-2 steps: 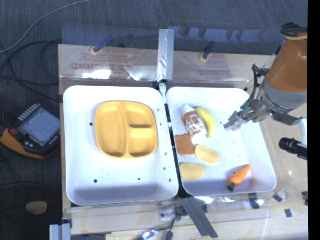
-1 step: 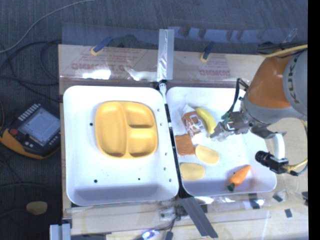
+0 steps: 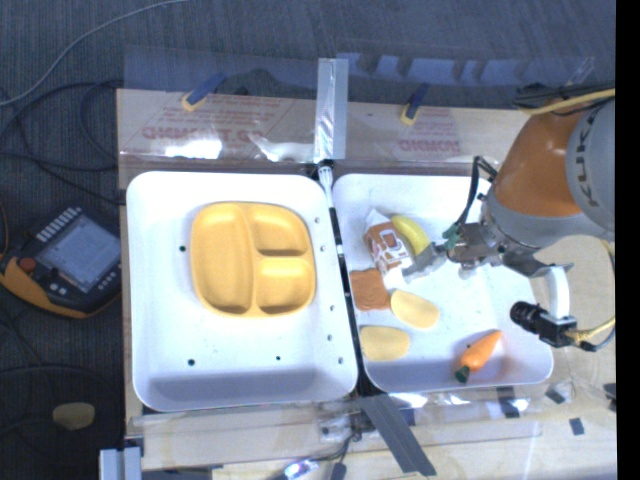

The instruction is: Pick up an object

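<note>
Your gripper (image 3: 432,257) sits low in the right bin (image 3: 520,368), tips just beside the banana (image 3: 410,232) and packet (image 3: 385,246); whether it is spread or pinching, I cannot tell, and nothing shows as lifted, so the pick is not yet done. Count in that bin: one banana, one packet, one brown slab (image 3: 368,289), two pale pieces (image 3: 414,309), one carrot (image 3: 479,353). The left bin (image 3: 160,358) bears one yellow tray (image 3: 252,258).

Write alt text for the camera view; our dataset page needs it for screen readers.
A grey-and-orange robot arm lowers its gripper into the right white bin beside a banana, among a carrot and other toy foods. The left bin holds a yellow divided plate.
</note>
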`<state>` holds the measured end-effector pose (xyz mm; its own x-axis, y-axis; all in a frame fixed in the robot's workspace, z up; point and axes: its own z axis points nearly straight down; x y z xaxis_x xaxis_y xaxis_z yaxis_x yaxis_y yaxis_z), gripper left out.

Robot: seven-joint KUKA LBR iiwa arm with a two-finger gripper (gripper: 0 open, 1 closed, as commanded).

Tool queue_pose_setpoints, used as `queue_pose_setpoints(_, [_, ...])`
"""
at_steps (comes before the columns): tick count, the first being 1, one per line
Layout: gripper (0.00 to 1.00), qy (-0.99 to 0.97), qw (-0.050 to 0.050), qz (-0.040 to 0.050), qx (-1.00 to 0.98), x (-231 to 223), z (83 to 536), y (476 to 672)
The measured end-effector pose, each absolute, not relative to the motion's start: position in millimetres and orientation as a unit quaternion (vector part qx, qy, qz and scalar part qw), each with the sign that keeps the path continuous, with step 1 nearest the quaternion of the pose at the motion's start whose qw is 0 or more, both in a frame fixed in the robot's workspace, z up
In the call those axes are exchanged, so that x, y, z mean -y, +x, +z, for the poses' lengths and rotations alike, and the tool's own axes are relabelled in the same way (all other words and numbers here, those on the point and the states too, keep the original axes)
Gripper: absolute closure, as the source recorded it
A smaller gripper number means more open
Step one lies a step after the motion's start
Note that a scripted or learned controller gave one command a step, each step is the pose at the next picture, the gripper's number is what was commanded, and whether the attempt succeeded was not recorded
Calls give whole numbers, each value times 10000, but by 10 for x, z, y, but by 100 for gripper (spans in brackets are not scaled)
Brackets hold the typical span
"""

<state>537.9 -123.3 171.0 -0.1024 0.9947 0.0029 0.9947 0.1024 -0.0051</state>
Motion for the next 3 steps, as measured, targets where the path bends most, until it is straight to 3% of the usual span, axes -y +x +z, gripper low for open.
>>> queue_pose_setpoints(1, [0,-6634,8,14,7482,1677,2548,5626])
queue_pose_setpoints(2, [0,-5962,-106,-56,8027,1437,1238,6049])
queue_pose_setpoints(3, [0,-5822,-176,-115,8128,1495,1123,6162])
